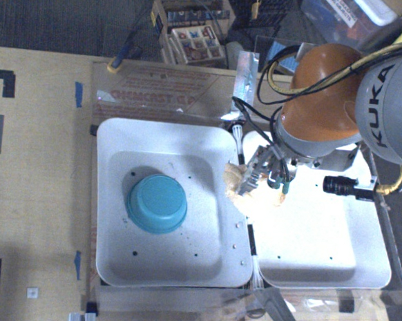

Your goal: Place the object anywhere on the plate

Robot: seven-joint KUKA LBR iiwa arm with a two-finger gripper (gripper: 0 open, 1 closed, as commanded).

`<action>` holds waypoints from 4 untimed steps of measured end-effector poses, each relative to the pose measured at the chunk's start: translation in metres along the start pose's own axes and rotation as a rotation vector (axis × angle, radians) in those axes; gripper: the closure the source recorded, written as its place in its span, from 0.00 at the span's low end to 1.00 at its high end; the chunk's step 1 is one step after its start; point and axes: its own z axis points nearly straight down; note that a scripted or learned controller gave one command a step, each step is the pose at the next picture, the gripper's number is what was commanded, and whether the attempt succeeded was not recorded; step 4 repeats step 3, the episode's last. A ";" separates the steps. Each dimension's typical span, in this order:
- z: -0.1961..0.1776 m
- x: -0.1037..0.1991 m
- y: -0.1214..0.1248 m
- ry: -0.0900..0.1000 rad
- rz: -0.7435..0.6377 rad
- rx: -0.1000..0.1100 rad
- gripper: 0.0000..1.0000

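A round blue plate lies in the left white bin, left of its middle. My gripper hangs over the shared rim between the two bins, under the orange wrist band. It is shut on a small tan object, which sticks out at the fingertips above the left bin's right wall. The object is to the right of the plate, about a plate's width from its edge, and it is partly washed out by glare.
The right white bin is brightly lit below the arm. A black part of the arm juts over it. Cables loop above the wrist. A clear sheet and boxes lie behind the bins.
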 end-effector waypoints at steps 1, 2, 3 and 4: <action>-0.015 0.032 0.032 -0.001 -0.396 -0.001 1.00; -0.013 0.063 0.073 0.000 -0.401 -0.001 1.00; -0.013 0.063 0.073 -0.001 -0.401 -0.001 0.00; -0.013 0.063 0.073 -0.001 -0.401 -0.001 0.00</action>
